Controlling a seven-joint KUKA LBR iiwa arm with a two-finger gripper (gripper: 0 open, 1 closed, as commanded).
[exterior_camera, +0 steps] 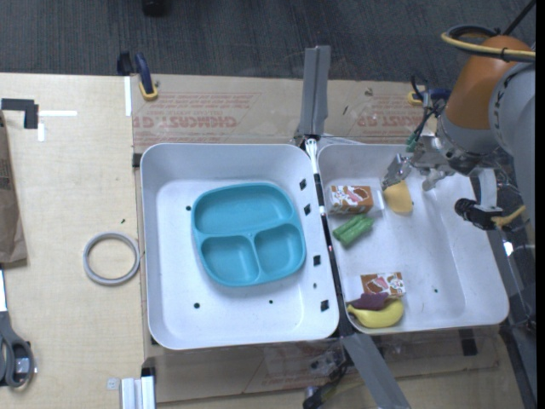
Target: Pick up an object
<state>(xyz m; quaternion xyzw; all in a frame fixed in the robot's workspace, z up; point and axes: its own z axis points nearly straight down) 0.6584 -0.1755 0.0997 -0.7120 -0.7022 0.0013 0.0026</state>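
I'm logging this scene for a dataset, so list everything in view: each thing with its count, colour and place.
Bins: 2, white, side by side on the bench.
Divided tray: 1, light blue, in the left bin.
Snack packets: 2, orange and white; one in the upper part of the right bin, one lower.
Green item: 1, right bin, just below the upper packet.
Pale yellow item: 1, right bin, beside the claw.
Banana: 1, yellow, front of the right bin.
Purple item: 1, above the banana, touching it.
Tape roll: 1, pale grey, on the bench left of the bins.
Scissors: 1, grey, at the lower left edge.
Clamp: 1, blue and yellow, at the bench's far edge.
Arm: 1, grey with orange band, at right.
Claw: 1, over the right bin's upper part.
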